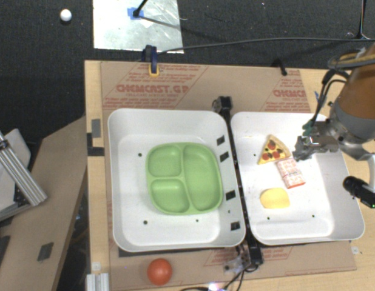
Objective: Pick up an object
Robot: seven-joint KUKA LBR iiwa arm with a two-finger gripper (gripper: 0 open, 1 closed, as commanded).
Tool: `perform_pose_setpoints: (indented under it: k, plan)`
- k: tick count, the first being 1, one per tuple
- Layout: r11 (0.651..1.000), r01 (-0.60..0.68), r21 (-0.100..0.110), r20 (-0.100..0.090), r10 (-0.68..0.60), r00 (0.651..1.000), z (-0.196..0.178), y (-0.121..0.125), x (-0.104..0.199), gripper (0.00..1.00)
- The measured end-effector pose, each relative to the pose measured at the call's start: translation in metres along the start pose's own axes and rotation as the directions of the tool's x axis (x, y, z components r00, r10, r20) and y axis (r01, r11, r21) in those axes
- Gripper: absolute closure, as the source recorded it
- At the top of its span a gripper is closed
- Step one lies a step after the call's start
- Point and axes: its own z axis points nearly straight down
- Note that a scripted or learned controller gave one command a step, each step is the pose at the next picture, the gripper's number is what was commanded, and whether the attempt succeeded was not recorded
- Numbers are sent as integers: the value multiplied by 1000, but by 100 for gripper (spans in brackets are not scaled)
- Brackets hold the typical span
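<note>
Nearest the camera, an orange ball (159,271) sits on the bench in front of the left bin (124,162), which holds a green plate (184,177). In the right bin (333,223) lie a pizza slice (273,150), a small packet (290,173) and a yellow piece (275,197). The gripper (304,145) hovers just right of the pizza slice with nothing between its fingers, though whether it is released or clenched cannot be told; this looks like the approach, and next it must descend over one item.

You're seeing a green divided tray (184,177) sitting in the left bin (124,162), a red ball (159,271) lying on the bench front, outside bins.

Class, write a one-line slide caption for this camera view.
Tool over the right bin near a pizza slice; green tray in the left.
</note>
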Motion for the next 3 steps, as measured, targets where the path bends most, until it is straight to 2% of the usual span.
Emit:
perform_pose_setpoints:
  k: [1, 3]
  plan:
    - [1000, 0, 1, 0, 0, 1000, -53, 2, 0, 100]
    - [1000, 4, 5, -3, -4, 1000, -42, 26, 96, 100]
